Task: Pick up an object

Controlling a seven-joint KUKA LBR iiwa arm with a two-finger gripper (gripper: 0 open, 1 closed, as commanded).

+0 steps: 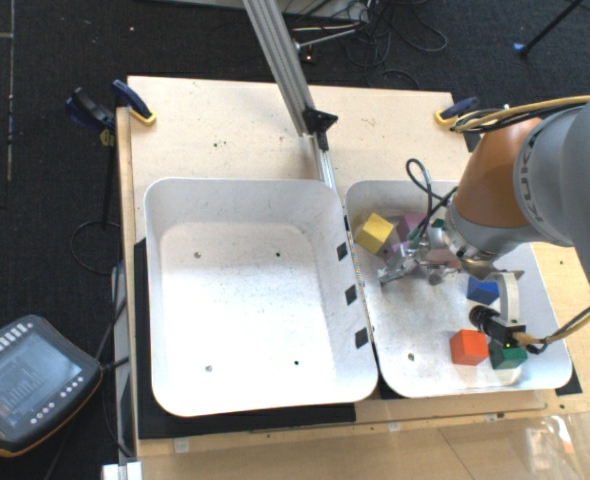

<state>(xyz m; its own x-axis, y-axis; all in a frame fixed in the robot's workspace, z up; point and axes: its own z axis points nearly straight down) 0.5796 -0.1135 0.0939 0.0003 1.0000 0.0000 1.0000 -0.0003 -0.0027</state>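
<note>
White plastic, speckled with small dark marks, makes up the two shallow bins sitting side by side on the pale wooden bench (225, 118). The left bin (175, 298) shows only its dotted floor. The right bin (415, 363) holds the blocks. A yellow block (375, 233) sits near its upper left corner, tilted on an edge, and just beside it to the right is a pinkish-purple block (412, 228), partly hidden by the metal of the tool. A blue block (483, 291) lies further right, and near the bin's lower right corner an orange block (468, 347) rests just beside a green block (507, 357).

The arm (535, 183), grey with its orange band, reaches in from the right and bends down over the right bin. Its gripper (400, 266) hangs low over the bin floor, just below the yellow block and next to the pinkish one. I see no block between its fingers from here, and I cannot tell how far apart they stand; the metal parts blur together.

A slanted metal rail (280, 48) crosses the bench from the top down to the gap between the bins. A grey handheld control pad (25, 383) lies on the dark floor at lower left.
</note>
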